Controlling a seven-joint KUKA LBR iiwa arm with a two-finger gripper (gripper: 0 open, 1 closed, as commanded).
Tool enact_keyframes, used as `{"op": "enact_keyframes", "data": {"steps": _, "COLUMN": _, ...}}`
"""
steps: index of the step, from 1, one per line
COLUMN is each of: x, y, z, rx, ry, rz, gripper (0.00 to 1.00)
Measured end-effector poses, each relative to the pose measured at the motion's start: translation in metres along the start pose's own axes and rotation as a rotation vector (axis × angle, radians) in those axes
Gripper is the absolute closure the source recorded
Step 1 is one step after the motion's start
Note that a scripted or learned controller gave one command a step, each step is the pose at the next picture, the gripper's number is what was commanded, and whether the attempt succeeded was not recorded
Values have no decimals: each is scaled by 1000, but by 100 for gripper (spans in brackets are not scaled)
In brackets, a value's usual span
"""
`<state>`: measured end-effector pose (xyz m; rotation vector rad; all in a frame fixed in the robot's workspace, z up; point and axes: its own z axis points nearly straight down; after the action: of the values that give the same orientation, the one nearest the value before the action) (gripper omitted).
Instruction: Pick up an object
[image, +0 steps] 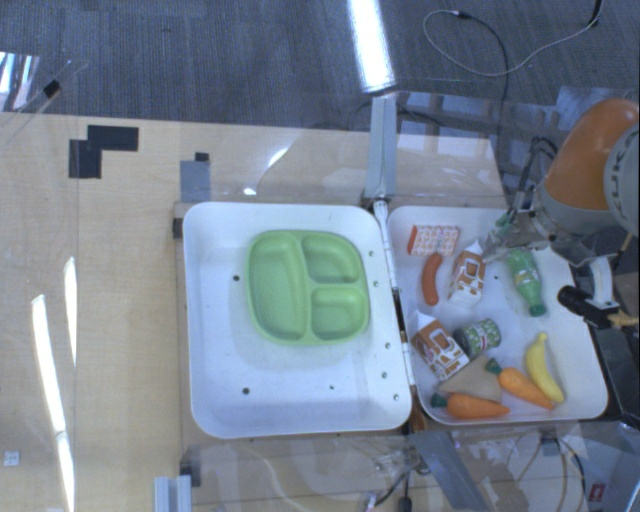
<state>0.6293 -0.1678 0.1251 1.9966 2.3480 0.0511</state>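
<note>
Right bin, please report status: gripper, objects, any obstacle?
Gripper over right bin, above green bottle. Nothing seen held. Toy food crowded: banana, carrots, sausage.

Grey arm (600, 175), orange band

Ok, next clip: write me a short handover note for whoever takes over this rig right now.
Gripper: over the far side of the right bin, beside the green bottle; its grip is unclear.
Items: the bottle, sausage, two carrots, banana, can and cartons all lie in the right bin. The green plate sits in the left bin.
Done: nothing visibly lifted.
Left: grasp and lift one item.
</note>
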Motion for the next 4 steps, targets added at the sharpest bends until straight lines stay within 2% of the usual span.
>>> {"op": "enact_keyframes", "data": {"steps": 1, "x": -26, "y": 31, "z": -8, "rx": 56, "ry": 18, "rz": 91, "gripper": 100}}
{"op": "enact_keyframes", "data": {"steps": 2, "x": -26, "y": 31, "z": -8, "rx": 56, "ry": 17, "rz": 91, "gripper": 0}}
{"op": "enact_keyframes", "data": {"steps": 3, "x": -31, "y": 13, "z": 3, "rx": 37, "ry": 11, "rz": 70, "gripper": 0}}
{"op": "enact_keyframes", "data": {"steps": 4, "x": 8, "y": 36, "z": 18, "rx": 23, "ry": 6, "rz": -43, "gripper": 0}}
